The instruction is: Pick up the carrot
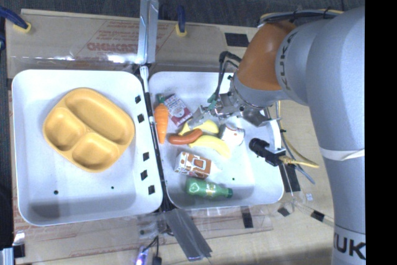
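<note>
The carrot (161, 122) is orange and lies lengthwise against the left wall of the right bin (260, 186), tip pointing toward the front. My gripper (223, 115) hangs over the middle of that bin, to the right of the carrot and apart from it. It stands open above a banana (212, 144) and a red sausage (184, 138), with nothing between its fingers.
Around the carrot lie a red and white packet (177, 108), a small carton (193, 164) and a green bottle (208, 189). A white item (234, 134) sits under the gripper. The left bin (31, 195) holds a yellow divided plate (89, 128).
</note>
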Controlling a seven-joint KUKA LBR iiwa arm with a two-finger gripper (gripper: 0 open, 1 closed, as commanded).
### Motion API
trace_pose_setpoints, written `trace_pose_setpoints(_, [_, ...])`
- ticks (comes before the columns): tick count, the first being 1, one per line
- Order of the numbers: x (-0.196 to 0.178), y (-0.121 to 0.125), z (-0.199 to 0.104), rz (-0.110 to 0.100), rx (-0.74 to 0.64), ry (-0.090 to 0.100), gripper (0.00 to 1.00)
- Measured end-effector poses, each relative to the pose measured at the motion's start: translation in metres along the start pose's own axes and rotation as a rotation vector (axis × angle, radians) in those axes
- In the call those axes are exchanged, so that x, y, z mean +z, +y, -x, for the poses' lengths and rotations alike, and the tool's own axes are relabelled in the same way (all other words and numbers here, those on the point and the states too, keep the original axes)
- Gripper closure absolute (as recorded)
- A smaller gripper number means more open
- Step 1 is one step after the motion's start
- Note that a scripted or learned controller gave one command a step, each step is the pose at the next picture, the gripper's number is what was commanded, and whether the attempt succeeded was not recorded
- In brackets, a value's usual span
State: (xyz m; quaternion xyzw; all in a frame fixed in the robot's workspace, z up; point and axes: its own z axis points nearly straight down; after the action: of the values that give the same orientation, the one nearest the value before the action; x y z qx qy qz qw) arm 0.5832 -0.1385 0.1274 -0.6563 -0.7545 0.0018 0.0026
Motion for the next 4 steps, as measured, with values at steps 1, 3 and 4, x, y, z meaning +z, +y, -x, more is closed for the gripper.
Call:
trace_pose_setpoints(1, [0.033,-0.097,-0.016,0.028,-0.110,-0.010,0.00])
trace_pose_setpoints(3, [0.027,-0.084,-0.056,0.002,-0.226,0.000,0.00])
trace_pose_setpoints(4, [-0.063,-0.090,-0.078,0.005,-0.490,-0.003,0.00])
